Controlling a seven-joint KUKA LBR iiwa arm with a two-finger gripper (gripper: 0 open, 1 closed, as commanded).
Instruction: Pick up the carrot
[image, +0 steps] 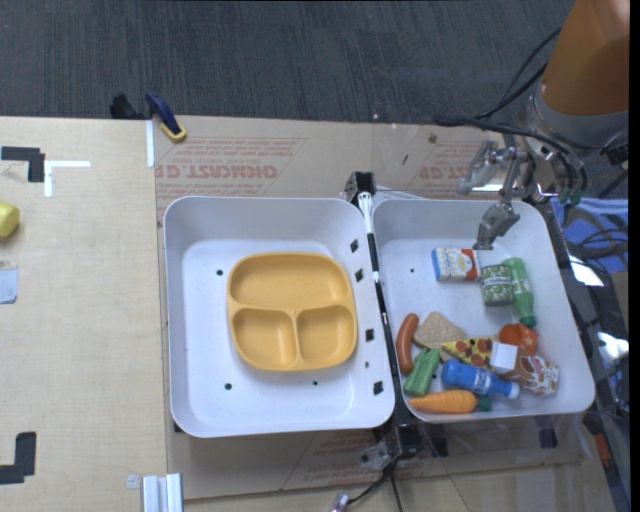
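The carrot (445, 402) is orange and lies on its side at the front edge of the right bin (420, 235), just in front of a blue bottle (478, 379) and a green pickle (422, 371). My gripper (484, 206) hangs over the back of the right bin, above a small white and blue carton (455, 264). It is open with nothing between its fingers. The carrot is far from it, toward the near side of the bin.
The right bin also holds a green bottle (508, 283), a sausage (406, 341), a bread slice (440, 330), a pizza slice (468, 350) and a red tomato (518, 338). The left bin (195, 330) holds a yellow divided plate (292, 309). Cables trail at the right.
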